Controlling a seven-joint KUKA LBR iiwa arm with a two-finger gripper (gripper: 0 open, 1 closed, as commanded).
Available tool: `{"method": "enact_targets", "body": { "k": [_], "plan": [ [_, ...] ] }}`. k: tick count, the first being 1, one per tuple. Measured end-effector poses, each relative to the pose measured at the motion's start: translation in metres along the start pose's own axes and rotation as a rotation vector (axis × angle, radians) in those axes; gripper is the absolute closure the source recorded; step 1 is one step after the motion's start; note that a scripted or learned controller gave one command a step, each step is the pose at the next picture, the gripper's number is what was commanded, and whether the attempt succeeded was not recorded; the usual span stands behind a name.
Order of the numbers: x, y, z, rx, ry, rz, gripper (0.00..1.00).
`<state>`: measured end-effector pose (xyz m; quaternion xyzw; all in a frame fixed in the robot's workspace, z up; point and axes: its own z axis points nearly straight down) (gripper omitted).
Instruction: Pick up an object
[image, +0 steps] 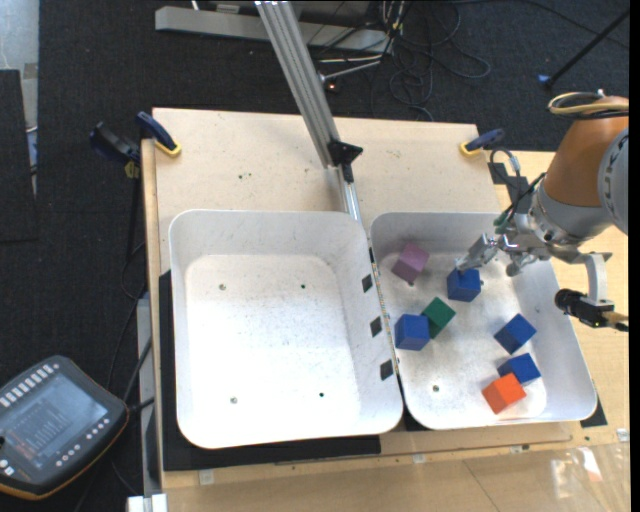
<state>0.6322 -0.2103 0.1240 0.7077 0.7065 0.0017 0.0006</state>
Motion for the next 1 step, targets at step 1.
{"method": "enact_targets", "body": {
  "k": [1],
  "plan": [
    [-0.0013,0.0051,0.0036,-0.015,-0.007,-0.004,0.0]
  ]
}}
